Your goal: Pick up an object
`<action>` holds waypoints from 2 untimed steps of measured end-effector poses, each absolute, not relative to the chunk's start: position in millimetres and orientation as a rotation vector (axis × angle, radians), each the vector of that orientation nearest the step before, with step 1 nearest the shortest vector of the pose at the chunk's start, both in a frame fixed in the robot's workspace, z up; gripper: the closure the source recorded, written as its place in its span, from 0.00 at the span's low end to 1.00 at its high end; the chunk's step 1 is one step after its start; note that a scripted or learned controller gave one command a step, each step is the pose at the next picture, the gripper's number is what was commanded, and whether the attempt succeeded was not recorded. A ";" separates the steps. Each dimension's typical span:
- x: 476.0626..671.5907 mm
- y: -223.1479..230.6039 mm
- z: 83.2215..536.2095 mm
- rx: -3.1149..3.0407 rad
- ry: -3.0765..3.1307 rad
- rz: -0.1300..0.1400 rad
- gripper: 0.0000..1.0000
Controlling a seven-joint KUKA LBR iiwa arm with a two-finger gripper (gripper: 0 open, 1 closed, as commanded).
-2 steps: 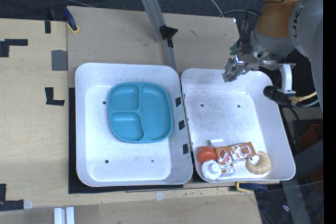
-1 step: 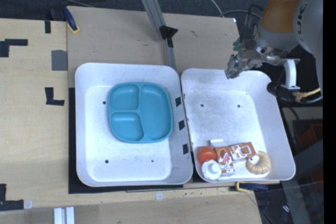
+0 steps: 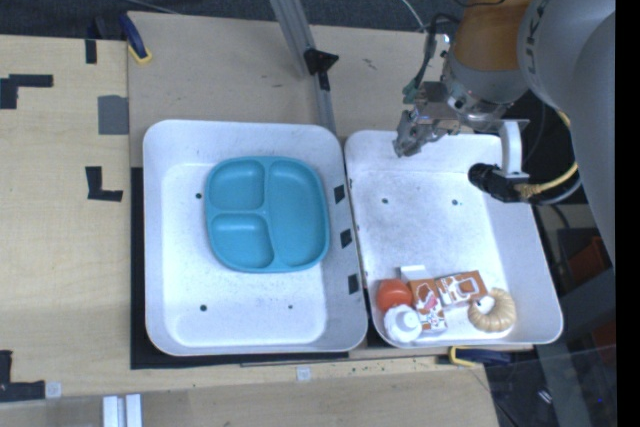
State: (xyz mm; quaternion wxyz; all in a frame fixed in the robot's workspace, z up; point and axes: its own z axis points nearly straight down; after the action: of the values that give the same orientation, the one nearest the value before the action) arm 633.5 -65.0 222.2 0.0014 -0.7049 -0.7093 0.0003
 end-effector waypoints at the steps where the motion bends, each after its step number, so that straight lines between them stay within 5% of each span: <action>1: 644.1 -14.5 229.3 -2.213 -2.228 -0.002 1.00; 2: 637.8 34.1 234.5 -2.213 -2.227 0.000 1.00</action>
State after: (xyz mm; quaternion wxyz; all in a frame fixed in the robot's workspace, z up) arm 637.8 34.1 234.5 0.0012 -0.7049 -0.7093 0.0001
